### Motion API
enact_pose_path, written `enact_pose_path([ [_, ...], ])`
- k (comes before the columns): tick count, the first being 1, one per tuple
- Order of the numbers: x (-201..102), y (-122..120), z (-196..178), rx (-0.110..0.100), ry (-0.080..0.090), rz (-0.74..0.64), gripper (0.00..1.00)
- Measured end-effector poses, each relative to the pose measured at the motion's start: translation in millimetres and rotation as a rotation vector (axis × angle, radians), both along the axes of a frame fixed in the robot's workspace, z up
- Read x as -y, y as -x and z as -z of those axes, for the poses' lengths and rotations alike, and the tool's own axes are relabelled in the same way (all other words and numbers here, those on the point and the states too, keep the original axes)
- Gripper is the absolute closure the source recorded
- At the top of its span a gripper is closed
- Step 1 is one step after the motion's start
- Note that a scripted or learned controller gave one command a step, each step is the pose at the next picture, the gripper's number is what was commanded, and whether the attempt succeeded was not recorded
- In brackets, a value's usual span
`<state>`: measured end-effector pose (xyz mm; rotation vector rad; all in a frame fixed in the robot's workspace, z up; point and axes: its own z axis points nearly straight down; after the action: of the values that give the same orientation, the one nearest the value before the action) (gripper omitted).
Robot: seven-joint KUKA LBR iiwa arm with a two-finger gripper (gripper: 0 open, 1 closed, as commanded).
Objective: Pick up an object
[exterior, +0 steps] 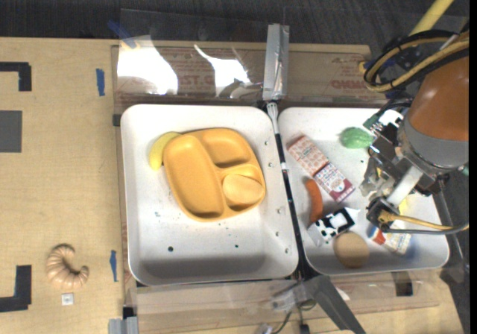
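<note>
The right bin holds a green lump at the back, a red and white packet, an orange-red sausage shape, a black and white toy and a tan round thing at the front. A small colourful packet lies at the front right, partly under the arm. My gripper hangs over the right half of this bin, right of the red and white packet and behind the colourful packet. Nothing shows between its fingers.
The left bin holds an orange divided tray with a yellow thing sticking out from under its left edge. A tan curled object lies on the bench at the far left. The rim between the bins runs down the middle.
</note>
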<state>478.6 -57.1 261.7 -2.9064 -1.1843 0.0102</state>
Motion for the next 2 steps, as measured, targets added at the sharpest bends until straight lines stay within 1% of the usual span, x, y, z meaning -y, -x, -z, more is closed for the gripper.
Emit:
enact_pose_path([
  [1,30.5,-1.5,-90.4,0.009,0.0,-0.049,1.0],
  [2,40.8,-24.9,-119.5,0.009,0.001,-0.302,1.0],
])
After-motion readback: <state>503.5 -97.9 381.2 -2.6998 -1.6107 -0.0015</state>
